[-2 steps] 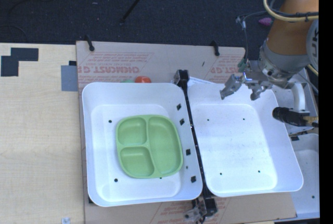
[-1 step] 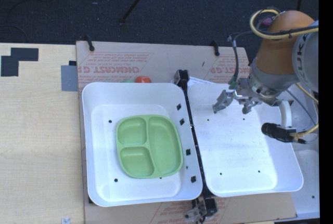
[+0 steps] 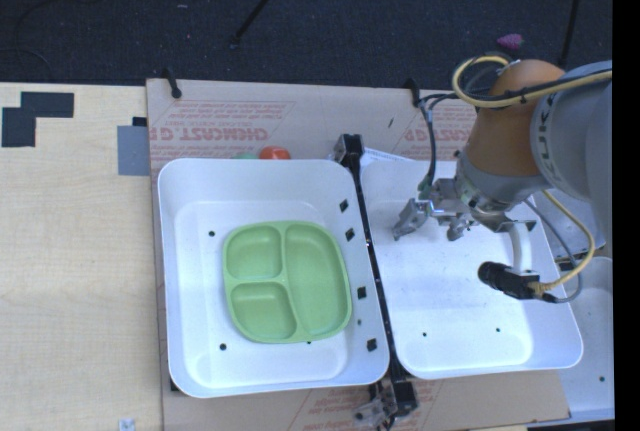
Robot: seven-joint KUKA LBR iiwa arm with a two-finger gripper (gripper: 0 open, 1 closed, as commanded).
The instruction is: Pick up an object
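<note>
Left white bin: a green divided plate, three compartments, flat on the floor of the bin, roughly central. Right white bin: grey arm with orange band reaching in from the right, end effector over the upper part of this bin, near the divider between the bins. Fingers spread apart, nothing between them. Behind the left bin, on the cardboard-covered surface, a small orange object just beyond the rim.
</note>
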